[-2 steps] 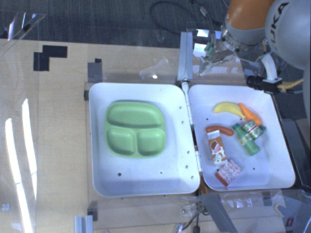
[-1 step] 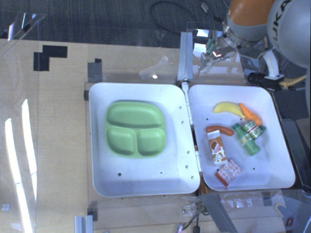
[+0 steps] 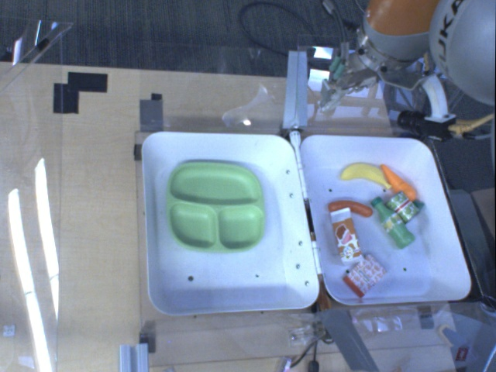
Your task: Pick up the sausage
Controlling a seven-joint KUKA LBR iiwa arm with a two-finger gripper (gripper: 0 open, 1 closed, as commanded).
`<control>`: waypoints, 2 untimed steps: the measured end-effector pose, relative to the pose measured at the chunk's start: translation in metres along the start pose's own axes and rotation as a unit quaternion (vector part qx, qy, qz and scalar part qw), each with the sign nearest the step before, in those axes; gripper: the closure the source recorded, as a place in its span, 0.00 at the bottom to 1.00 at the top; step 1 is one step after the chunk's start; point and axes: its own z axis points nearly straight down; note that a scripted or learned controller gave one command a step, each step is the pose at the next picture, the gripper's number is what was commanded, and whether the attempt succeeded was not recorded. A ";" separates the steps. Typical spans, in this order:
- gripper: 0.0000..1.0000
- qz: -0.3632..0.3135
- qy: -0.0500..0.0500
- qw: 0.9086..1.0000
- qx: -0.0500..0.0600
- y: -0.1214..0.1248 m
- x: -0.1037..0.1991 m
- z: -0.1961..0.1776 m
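Hovering my gripper (image 3: 335,91), jaws apart and holding nothing, past the right bin (image 3: 449,231); sausage (image 3: 350,207) lies toward six o'clock.

I worked a robotics lab: the KUKA arm (image 3: 434,22), loose cables (image 3: 271,22), two white bins (image 3: 225,293) on a wooden bench (image 3: 77,223).

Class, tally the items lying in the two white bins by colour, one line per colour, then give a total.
Green: 2, divided tray, bottle
Yellow: 1, banana
Orange: 1, carrot
Red: 1, sausage
Red and white: 2, carton, packet
Total: 7
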 end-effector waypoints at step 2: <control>1.00 -0.003 -0.002 1.000 -0.006 0.005 -0.001 -0.022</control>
